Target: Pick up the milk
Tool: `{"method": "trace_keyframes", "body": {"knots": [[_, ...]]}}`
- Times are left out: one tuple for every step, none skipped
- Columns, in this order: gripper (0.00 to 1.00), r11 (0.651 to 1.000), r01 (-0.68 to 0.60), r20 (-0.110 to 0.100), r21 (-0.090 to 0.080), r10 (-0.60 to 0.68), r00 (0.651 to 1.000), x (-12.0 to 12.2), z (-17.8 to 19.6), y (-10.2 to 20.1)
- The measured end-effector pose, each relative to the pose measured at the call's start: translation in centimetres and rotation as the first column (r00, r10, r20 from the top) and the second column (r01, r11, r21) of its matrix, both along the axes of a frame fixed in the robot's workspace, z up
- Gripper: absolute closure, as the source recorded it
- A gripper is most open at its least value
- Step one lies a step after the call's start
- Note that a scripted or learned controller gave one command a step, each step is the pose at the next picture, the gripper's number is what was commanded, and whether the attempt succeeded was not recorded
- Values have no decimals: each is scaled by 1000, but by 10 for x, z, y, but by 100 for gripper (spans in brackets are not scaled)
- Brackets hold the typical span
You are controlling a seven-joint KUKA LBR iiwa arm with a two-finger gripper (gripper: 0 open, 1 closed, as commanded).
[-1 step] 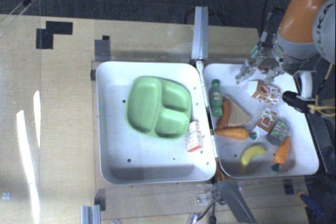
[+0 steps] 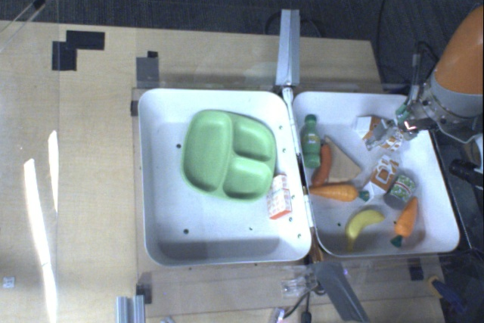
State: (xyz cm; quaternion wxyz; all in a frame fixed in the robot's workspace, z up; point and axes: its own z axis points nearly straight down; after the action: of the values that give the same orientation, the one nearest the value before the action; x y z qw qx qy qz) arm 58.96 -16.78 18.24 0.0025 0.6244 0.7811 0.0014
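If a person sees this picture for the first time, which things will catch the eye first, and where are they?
The big green divided tray lies in the middle of the left bin, with a small milk carton beside it, toward that bin's right wall. The right bin is crowded with carrots, a yellow banana and a green bottle. The arm's orange band stands out at the far right.

left bin: divided tray, milk carton to its right; right bin: bottle, carrots, banana.
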Motion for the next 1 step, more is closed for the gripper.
{"method": "trace_keyframes", "body": {"knots": [[0, 995, -101, 30, -12, 101, 994, 31, -69, -22]]}}
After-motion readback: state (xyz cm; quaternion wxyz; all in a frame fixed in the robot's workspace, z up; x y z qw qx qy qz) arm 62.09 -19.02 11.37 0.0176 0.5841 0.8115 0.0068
